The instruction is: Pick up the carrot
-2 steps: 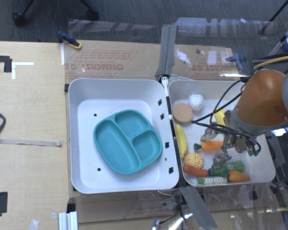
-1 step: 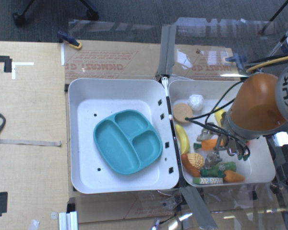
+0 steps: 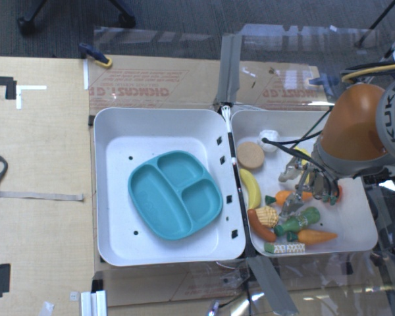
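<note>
The robot's hand (image 3: 301,188) hangs low in the right bin (image 3: 355,239), amid the toy food; whether it is wide or narrow cannot be told. The carrot (image 3: 317,236) lies just below it, beside a green vegetable (image 3: 296,222), near a banana (image 3: 251,187) and corn cob (image 3: 266,214). A teal divided plate (image 3: 176,194) sits in the left bin (image 3: 112,196).
</note>
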Action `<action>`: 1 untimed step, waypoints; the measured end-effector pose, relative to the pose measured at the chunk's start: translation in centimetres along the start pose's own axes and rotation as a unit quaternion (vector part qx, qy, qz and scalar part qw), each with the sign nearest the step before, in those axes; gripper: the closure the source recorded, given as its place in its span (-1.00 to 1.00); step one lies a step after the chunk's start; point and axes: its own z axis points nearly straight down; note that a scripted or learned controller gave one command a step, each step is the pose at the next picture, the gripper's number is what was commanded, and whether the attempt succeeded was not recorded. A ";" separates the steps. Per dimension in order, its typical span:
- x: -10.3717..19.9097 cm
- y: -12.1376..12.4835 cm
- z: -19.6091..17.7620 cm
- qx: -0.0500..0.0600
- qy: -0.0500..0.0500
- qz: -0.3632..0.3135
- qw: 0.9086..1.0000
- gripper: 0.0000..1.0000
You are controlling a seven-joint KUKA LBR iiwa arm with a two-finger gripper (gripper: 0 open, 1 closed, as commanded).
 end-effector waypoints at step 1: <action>1.8 1.9 0.0 0.000 0.001 0.096 0.995 -1.00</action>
